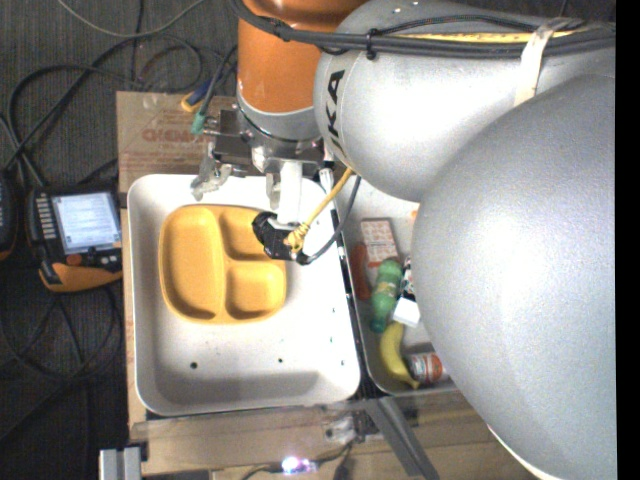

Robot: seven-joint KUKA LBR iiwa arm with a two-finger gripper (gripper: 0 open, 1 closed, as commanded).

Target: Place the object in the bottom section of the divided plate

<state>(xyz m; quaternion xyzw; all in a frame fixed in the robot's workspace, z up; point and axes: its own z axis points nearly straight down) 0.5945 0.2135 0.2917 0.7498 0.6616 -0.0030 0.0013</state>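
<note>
A yellow divided plate point(215, 268) lies in the left white bin point(250, 368). It has one long section on its left side and two smaller ones on its right. All three sections look bare. My gripper point(214, 172) hangs over the bin's far edge, just above the plate's top rim, below the orange wrist band. I see no object between plate and gripper. The arm covers the bin's upper right corner and part of the plate's upper right section.
The right bin point(372, 373) holds a green bottle point(386, 293), a banana point(395, 353), a small can point(427, 368) and a red-printed box point(377, 236); the arm hides the rest. A handheld screen point(78, 223) and cables lie left of the bench.
</note>
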